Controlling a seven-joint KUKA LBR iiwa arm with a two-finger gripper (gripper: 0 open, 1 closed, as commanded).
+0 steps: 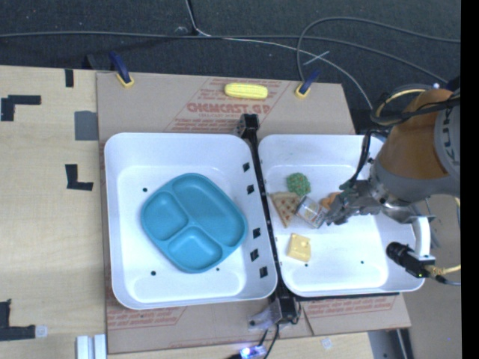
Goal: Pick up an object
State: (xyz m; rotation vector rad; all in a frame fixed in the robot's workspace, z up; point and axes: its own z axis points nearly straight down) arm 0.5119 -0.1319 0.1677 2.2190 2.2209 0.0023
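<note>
Arm down in the right bin (374,275)

The gripper (323,214) sits mid-bin beside a waffle piece (284,206) and green broccoli (298,183); its fingers are too blurred to tell whether they grip anything.

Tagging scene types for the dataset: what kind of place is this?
Most likely a robotics lab grasping bench, not a kitchen. Two shallow white plastic bins sit on clamped cardboard, holding a blue divided plastic tray and toy food such as a green broccoli piece. Loose cables run across dark carpet behind.

Wood bench (45,223), dark carpet (90,13).
</note>
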